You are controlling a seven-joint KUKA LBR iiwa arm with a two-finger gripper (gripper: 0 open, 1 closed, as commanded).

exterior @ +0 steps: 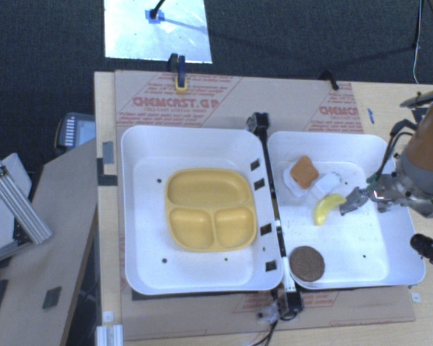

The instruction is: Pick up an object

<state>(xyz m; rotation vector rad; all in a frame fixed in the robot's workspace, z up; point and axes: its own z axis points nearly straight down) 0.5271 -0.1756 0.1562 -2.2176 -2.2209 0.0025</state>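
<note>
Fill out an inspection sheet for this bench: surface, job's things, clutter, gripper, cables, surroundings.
Surface: wooden bench bearing a left white bin and a right white bin.
Job's things: in the right bin, a yellow banana-shaped piece, a tan square cracker-like piece on a white object, and a round brown disc at the near edge.
Clutter: yellow three-compartment tray in the left bin.
Gripper: gripper low in the right bin, just right of the banana piece; holding nothing seen.
Cables: black cable at upper right.
Surroundings: dark carpet, shiny metal plate.
</note>
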